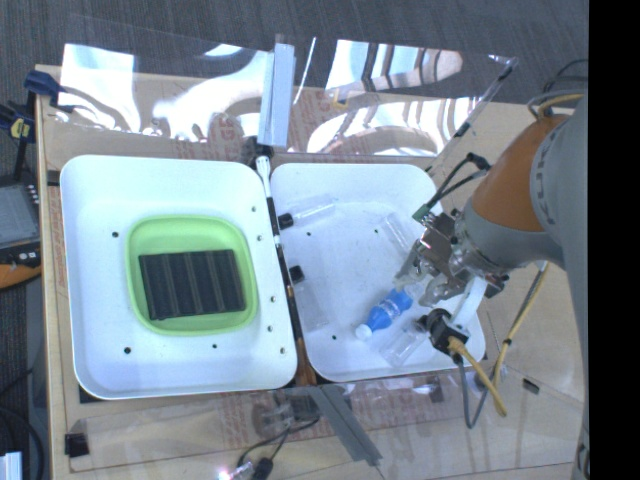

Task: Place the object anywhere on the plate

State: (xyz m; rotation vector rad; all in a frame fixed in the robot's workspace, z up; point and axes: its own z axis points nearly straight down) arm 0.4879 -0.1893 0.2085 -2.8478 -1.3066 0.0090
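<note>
The grey arm [545,193] with its orange band is reaching in from the right of the frame, over the right-hand white bin [340,193]. The left-hand white bin [85,268] is holding the green plate [190,236], which has a dark ribbed patch at its centre and is sitting well apart from the arm, across the divide between the two bins.

The clear bottle with a blue label [388,314] is lying on its side in the lower right part of the right bin, its long axis running diagonally from lower left to upper right, white cap toward the lower left.

The gripper [437,273] is hanging just above and to the right of the bottle's upper end, very near it. Whether it is released or clenched, I cannot tell; the bottle is not visibly grasped, so the pickup looks not yet done.
</note>
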